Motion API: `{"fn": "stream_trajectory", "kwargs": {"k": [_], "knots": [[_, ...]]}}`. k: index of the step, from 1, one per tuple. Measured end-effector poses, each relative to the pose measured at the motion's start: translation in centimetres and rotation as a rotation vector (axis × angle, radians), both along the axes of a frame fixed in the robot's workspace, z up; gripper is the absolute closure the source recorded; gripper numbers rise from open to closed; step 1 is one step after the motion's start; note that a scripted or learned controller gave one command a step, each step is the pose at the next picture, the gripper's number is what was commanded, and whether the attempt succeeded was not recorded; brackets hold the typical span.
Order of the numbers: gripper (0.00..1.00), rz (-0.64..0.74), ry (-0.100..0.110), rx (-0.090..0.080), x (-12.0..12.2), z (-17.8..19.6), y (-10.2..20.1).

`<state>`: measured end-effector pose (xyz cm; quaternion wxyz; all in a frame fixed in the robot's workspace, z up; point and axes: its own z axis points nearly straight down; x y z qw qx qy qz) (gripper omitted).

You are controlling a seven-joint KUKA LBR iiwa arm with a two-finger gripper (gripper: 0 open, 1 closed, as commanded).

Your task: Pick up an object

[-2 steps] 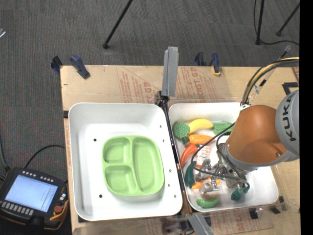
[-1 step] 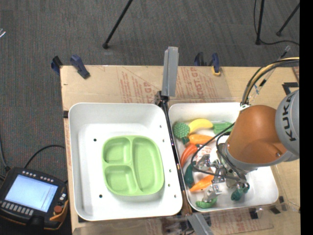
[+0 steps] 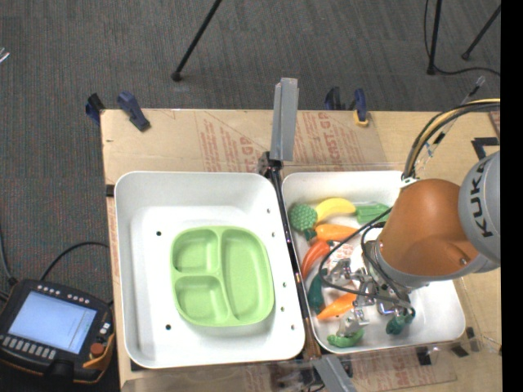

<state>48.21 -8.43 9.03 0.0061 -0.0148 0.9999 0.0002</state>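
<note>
Orange-banded arm point(image 3: 429, 231), hand point(image 3: 368, 294) among toy vegetables point(image 3: 327, 235)

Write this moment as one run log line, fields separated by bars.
phase: reaching | hand: low in right white bin, over orange plastic carrot | grasp: not confirmed | left bin: green divided plate

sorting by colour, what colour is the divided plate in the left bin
Light green, plain, no pattern. The plate shows best in the camera view, lying in the left bin.
</note>
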Motion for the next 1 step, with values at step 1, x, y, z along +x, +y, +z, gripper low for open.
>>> {"fn": "stream_trajectory", "kwargs": {"k": [1], "knots": [[0.00, 0.052, -0.001, -0.001, -0.01, 0.01, 0.40]]}}
